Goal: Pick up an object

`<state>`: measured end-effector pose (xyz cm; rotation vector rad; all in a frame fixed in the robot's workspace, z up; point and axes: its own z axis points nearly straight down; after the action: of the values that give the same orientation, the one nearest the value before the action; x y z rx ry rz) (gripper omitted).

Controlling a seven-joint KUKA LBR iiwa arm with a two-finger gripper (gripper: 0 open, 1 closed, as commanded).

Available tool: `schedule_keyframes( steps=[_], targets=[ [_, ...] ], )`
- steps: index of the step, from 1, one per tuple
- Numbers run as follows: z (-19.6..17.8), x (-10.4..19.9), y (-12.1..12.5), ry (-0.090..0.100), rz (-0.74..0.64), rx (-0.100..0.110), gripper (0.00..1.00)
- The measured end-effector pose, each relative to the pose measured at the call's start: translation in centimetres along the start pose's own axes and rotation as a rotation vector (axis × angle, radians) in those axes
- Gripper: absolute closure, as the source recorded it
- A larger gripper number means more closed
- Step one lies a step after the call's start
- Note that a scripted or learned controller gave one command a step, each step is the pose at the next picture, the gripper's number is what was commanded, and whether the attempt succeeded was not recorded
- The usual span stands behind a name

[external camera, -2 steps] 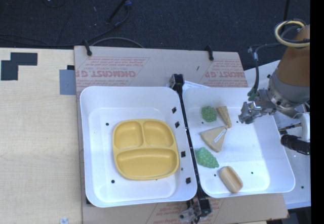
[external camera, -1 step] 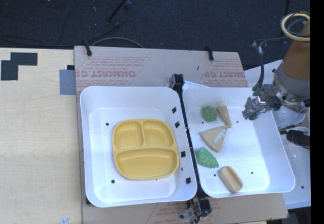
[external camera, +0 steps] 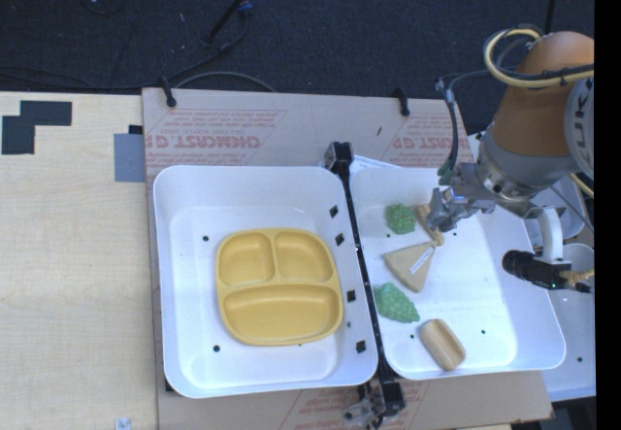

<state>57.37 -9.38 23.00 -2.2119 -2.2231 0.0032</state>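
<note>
Approach step: gripper [external camera: 439, 224], right-centre of frame, hangs over tan wedge [external camera: 409, 265] in right bin [external camera: 543, 341]; finger state can't tell. Next: descend, centre on wedge.

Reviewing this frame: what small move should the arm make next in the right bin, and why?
Probably lower the hand a little toward the tan wedge. The hand sits just above and right of the wedge, closer to it than to the upper green piece or the tan roll, and nothing shows between its fingers.
</note>
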Motion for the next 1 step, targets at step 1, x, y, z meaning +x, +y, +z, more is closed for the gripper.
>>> schedule_keyframes(
  steps=[1],
  targets=[
    [1.26, 5.58, 1.19, 0.000, 0.000, 0.002, 1.00]
  ],
)
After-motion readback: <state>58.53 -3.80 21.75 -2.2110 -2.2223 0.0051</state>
